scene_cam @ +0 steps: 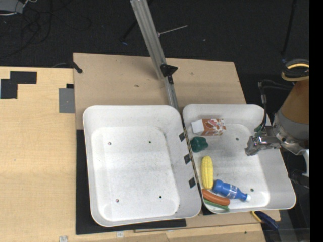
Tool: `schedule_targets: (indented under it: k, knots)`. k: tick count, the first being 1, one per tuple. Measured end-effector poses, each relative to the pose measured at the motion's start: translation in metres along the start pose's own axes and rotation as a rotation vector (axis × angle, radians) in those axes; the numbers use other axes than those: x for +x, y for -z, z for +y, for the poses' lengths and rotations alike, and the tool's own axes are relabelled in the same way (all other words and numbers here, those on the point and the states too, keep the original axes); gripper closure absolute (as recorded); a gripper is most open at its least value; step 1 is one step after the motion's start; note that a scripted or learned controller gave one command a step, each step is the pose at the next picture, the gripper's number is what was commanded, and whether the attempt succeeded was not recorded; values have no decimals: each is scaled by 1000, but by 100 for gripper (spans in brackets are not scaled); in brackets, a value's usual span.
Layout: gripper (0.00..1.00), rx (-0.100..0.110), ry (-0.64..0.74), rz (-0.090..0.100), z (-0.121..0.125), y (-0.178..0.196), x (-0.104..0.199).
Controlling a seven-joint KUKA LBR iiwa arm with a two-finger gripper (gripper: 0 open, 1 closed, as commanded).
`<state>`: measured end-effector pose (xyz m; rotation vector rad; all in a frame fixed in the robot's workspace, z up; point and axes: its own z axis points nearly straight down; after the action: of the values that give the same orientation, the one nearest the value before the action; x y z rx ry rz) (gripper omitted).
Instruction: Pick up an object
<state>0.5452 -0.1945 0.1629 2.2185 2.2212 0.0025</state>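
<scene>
Gripper [254, 146] at right bin's [237, 111] right wall, can't tell its state — nothing held; corn [207, 171] mid-bin lies clear — go w/ that, descend straight, close across its width

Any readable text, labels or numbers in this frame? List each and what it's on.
None legible.
Small red and white carton: printed patches, too blurred to read.
Blue plastic bottle with white cap: no label can be made out.
Yellow toy corn cob, green toy: no text.
</scene>
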Motion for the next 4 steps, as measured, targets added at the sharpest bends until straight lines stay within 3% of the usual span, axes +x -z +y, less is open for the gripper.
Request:
schedule_targets:
  k: [2, 4]
  knots:
    - [100, -1, 1, -1, 8, 113, 3]
    - [100, 6, 3, 3, 21, 117, 110]
